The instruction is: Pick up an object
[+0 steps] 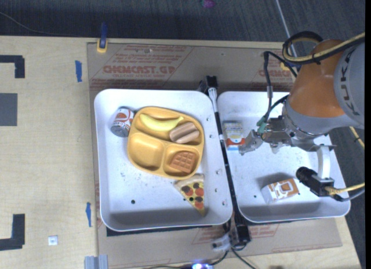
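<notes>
No object is seen lifted; the pick is judged not yet accomplished. In the right bin [336,207] two candidates lie on the floor: a small white-and-red packet [233,133] near the left wall and a small orange-and-white carton [280,190] toward the front. The end effector [250,144] is positioned low, just beside the packet; whether it is open or closed cannot be told, and nothing is seen between its parts. Grasp and lift are judged outstanding.

In the left bin [110,204] a yellow compartment tray [145,149] carries a banana, a hot dog and a waffle; a can [121,121] and a pizza slice [193,192] lie beside it.

Print on packet, carton and can is too small to read. "CHEMCAST GP" is read, tentatively, on the brown board [139,65] of the table.
</notes>
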Robot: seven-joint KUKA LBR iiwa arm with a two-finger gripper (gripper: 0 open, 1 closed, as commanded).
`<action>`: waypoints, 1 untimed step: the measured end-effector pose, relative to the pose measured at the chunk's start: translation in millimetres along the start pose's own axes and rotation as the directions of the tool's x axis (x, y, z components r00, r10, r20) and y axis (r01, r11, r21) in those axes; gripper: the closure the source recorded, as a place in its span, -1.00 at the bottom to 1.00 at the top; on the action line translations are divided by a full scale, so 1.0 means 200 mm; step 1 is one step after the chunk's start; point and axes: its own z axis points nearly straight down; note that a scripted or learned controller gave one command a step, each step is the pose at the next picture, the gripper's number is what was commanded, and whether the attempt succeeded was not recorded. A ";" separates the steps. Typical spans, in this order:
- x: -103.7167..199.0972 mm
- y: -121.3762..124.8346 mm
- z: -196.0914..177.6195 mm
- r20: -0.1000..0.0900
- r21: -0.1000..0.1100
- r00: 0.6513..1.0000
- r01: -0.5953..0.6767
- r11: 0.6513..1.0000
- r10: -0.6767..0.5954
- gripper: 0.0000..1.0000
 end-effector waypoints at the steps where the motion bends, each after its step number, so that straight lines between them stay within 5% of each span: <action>1: -0.22 -0.14 0.45 0.000 -0.002 1.000 0.001 1.000 -0.001 -1.00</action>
